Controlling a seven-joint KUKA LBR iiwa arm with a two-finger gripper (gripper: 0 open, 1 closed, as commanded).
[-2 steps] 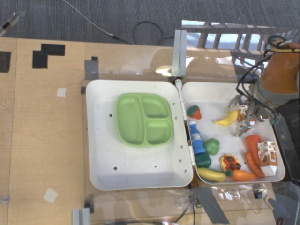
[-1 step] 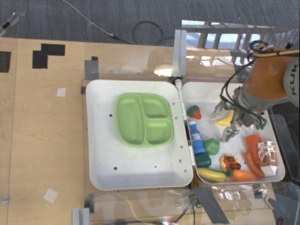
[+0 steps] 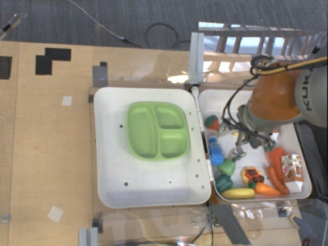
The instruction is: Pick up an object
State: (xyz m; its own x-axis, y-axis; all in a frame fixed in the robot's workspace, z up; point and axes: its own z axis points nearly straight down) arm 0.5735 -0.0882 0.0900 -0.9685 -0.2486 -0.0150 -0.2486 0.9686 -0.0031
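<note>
I see the arm (image 3: pixel 287 94) reaching in from the right, its orange band bulking over the far half of the right bin (image 3: pixel 302 191) and the wrist pointing down into it. The gripper (image 3: pixel 245 148) hangs low over the middle of that bin, above the scattered toys; from this slanted overhead angle I cannot tell how wide it stands, and I see nothing caught in it.

The things to pick lie around it in the right bin. A red and green piece (image 3: pixel 210 121) sits at the far left corner, a blue bottle (image 3: pixel 214 153) lies along the left wall, and a green piece (image 3: pixel 226 166) rests just right of the bottle's near end. Along the near wall I make out a yellow banana (image 3: pixel 238 193) beside an orange carrot (image 3: pixel 267 189), with a small orange and red toy (image 3: pixel 252 176) just beyond them. A red pepper-like piece (image 3: pixel 277 160) and a small carton (image 3: pixel 292 168) lie at the right side.

The left bin (image 3: pixel 110 188) holds a green divided plate (image 3: pixel 157 130), lying flat near its middle. Both bins sit on the wooden tabletop (image 3: pixel 46 147).
</note>
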